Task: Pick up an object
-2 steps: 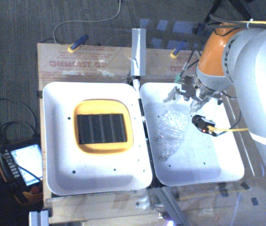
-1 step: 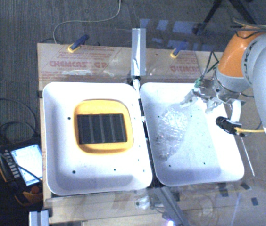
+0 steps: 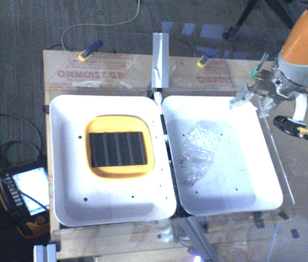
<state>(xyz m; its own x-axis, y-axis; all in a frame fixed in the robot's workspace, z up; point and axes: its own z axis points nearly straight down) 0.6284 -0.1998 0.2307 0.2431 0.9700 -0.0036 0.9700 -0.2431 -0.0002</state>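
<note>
Judging from how things lie, we put the task at its very start: nothing has been lifted. In the left bin (image 3: 66,146) a yellow tray with a dark ribbed insert (image 3: 119,146) lies flat on the floor of the bin, roughly in the middle. In the right bin (image 3: 252,162) a clear plastic bottle (image 3: 197,152) lies on its side, running from far to near and a little left of centre, faint against the white. Either could serve as the object to pick; both rest well apart from the arm.

The arm (image 3: 300,42) comes in at the far right, its orange band high and the wrist below it. The hand (image 3: 252,94) hangs over the far right corner of the right bin, above the rim rather than down inside it. We cannot tell whether it is spread or closed, as the parts there are small and tangled with cables; we see nothing between them. What is left, as we judge it, is the whole job: move over an object, descend, grip and raise it off the tabletop bins.
</note>
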